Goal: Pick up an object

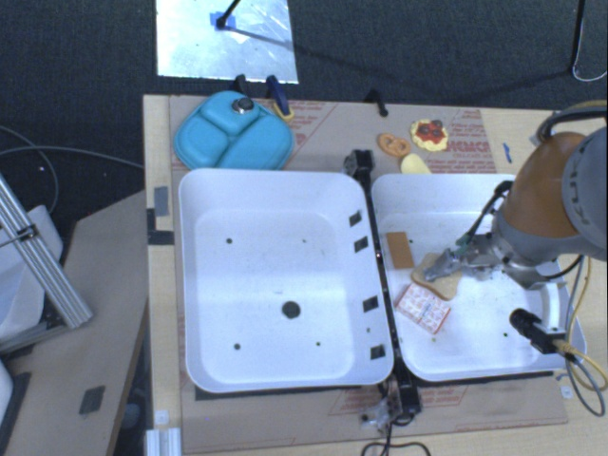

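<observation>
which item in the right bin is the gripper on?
The tan slice, under the gripper; the brown block and red-checked packet lie apart from it.

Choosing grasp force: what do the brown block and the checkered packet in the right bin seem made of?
Brown block: flat, matte, uniform, probably wood or cardboard. Checkered packet: red-and-white printed surface, likely paper or soft plastic wrapping; the view leaves this open.

Right white bin: grey gripper over tan bread-shaped piece; red-and-white checked flat packet; brown rectangular block. Left white bin: adjacent.
</observation>
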Motion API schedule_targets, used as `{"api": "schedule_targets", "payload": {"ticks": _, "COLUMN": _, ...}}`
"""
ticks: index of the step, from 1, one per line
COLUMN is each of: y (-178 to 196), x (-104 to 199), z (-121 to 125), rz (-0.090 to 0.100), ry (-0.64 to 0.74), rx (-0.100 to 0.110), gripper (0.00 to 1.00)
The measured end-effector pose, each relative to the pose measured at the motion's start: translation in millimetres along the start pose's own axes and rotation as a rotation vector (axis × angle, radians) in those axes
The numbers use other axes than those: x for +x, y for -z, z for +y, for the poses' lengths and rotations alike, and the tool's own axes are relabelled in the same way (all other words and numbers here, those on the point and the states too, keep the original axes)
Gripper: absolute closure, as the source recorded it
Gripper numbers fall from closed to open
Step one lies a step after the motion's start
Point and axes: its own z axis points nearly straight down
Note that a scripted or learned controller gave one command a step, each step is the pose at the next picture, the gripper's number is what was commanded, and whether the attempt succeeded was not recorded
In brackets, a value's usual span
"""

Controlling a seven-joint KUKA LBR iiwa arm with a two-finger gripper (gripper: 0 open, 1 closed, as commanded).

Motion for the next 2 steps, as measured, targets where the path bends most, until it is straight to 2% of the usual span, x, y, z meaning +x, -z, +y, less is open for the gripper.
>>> {"api": "schedule_targets", "payload": {"ticks": 1, "y": 0.8, "x": -58.0, "z": -8.5, "rz": 0.010, "ry": -0.002, "rx": -0.002, "gripper": 0.00}}
{"api": "schedule_targets", "payload": {"ticks": 2, "y": 0.2, "x": 12.8, "z": -9.9, "rz": 0.000, "ry": 0.000, "rx": -0.001, "gripper": 0.00}}
